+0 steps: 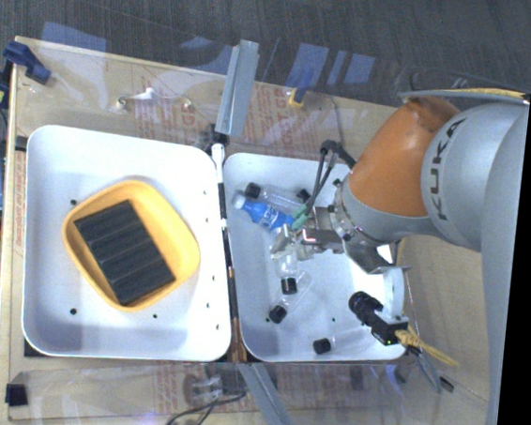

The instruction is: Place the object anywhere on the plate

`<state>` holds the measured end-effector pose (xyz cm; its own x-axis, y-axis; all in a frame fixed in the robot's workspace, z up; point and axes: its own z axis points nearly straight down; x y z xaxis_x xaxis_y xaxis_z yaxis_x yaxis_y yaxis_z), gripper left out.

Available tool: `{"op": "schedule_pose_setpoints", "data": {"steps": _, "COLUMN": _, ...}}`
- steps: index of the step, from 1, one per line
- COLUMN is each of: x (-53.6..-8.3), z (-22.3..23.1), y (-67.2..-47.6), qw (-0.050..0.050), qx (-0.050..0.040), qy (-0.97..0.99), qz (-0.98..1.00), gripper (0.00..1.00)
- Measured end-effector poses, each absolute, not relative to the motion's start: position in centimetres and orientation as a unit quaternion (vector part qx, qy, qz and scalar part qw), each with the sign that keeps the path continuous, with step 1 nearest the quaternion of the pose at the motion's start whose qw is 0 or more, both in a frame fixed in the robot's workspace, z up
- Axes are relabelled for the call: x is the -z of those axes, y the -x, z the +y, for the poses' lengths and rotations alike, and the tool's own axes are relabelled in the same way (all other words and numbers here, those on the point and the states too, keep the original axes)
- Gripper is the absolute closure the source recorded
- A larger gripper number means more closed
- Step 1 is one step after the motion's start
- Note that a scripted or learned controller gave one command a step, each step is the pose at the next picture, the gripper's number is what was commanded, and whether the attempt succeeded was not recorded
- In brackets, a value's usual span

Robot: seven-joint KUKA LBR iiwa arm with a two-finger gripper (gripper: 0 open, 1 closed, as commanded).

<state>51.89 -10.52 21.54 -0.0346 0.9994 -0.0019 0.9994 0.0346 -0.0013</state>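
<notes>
One desk (106, 383) carries two shallow white bins, a left bin (59, 162) and a right bin (243, 332). The left bin holds one yellow plate (176, 223), and on that plate lies one dark ribbed pad (127, 251). The right bin holds one clear plastic bottle (266, 209) with a blue label. It also holds three small black pieces: the first piece (288, 284) near the middle, the second piece (276, 314) just below it, and the third piece (322, 345) by the near wall. One grey robot arm (458, 180) with one orange band reaches over the right bin. One grey metal bar (238, 86) stands on the desk above the gap between the two bins.
</notes>
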Motion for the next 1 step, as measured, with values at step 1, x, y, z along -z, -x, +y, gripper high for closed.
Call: {"op": "schedule_pose_setpoints", "data": {"steps": 1, "x": -19.04, "z": -5.39, "y": -55.77, "qw": -0.001, "qx": 0.0010, "qy": -0.653, "qz": 0.757, "gripper": 1.00}}
